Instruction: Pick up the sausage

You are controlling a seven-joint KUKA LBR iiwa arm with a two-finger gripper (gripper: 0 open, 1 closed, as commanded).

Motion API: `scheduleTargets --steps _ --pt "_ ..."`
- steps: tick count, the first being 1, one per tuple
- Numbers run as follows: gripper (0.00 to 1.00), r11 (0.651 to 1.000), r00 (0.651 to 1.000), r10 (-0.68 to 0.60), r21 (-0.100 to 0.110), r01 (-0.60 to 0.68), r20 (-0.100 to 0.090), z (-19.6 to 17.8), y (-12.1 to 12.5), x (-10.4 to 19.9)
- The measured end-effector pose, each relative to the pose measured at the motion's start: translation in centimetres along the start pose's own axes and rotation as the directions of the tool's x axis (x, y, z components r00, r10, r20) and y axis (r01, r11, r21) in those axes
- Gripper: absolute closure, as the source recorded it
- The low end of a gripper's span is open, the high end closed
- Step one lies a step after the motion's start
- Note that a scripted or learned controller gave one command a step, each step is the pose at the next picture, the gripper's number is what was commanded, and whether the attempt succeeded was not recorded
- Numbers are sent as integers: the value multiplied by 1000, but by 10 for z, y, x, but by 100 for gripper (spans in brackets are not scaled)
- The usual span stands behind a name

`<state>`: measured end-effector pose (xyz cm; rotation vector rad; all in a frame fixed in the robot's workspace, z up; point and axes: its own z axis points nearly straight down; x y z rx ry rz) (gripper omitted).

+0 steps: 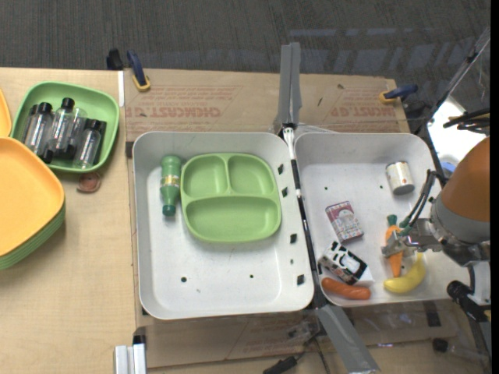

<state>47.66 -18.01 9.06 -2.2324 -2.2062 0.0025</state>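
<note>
The sausage is a short red-orange link lying flat at the front edge of the right bin, by its front left corner. My gripper hangs over the right side of that bin, to the right of the sausage and a little farther back. It sits right above a small orange carrot, with a yellow banana just in front. The grey arm with its orange band reaches in from the right edge. Nothing shows the sausage touched by the gripper.
A black and white packet lies right behind the sausage, a pink packet farther back, and a silver can at the back right. The left bin holds a green divided plate and a green bottle.
</note>
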Motion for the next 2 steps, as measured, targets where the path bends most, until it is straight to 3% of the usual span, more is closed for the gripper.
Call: scheduleTargets --steps 1,2 --pt "100 1000 1000 19 -1 -19 2 -46 5 54" --pt "100 999 999 -33 -1 33 3 -92 65 75"
